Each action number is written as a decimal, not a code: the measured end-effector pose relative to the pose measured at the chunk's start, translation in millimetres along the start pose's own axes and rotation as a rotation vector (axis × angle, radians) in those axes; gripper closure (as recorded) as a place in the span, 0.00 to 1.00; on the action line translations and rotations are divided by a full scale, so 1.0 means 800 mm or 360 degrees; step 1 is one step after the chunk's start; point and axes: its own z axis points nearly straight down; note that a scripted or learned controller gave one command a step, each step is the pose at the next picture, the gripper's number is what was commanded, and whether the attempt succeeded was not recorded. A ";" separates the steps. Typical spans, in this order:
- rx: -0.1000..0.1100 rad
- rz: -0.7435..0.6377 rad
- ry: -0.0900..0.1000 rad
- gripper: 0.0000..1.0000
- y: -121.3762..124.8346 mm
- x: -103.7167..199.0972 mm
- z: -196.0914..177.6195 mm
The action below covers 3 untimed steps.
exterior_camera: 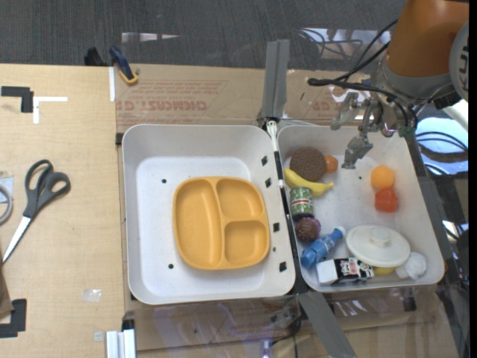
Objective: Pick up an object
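My gripper (349, 135) hangs over the far edge of the right bin (425, 222), fingers spread open with nothing between them. Just below and left of it lie a brown round object (308, 162) and a banana (307, 183). An orange ball (382, 177) and a red fruit (386, 200) sit to the gripper's lower right. Nearer the front are a green can (301, 200), a dark purple lump (307, 228), a blue bottle (320, 247), a white round lid (378, 245) and a black-and-white box (344, 270).
The left bin (141, 200) holds a yellow divided plate (222, 222). Scissors (37, 192) lie on the wooden bench at far left. A blue clamp (123, 64) sits on the cardboard behind the bins. Cables hang near the arm's wrist.
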 end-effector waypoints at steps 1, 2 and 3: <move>0.0000 -0.0065 0.0000 0.00 0.007 0.006 0.100; -0.0001 0.0099 -0.0003 0.00 0.024 0.005 0.147; 0.0008 0.0100 -0.0016 1.00 0.020 0.003 0.130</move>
